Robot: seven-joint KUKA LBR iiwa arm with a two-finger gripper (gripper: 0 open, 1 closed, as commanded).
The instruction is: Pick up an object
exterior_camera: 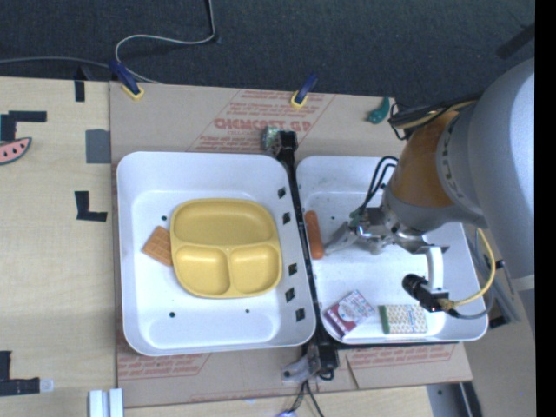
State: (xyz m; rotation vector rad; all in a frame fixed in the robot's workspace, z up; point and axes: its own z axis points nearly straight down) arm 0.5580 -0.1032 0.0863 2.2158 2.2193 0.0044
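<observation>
The left bin [139, 259] holds a yellow divided plate [228, 246] over a tan cracker [158, 246], the right bin [382, 337] an orange carrot [314, 234] beside the claw [340, 235], whose grip I cannot tell, plus two packets [347, 311], on a cardboard-covered table [174, 115].

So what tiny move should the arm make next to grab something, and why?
Probably ease the end effector slightly toward the divider and down onto the orange stick. The stick lies in the right bin right beside the tip, nearer than the red packet or green packet.
</observation>
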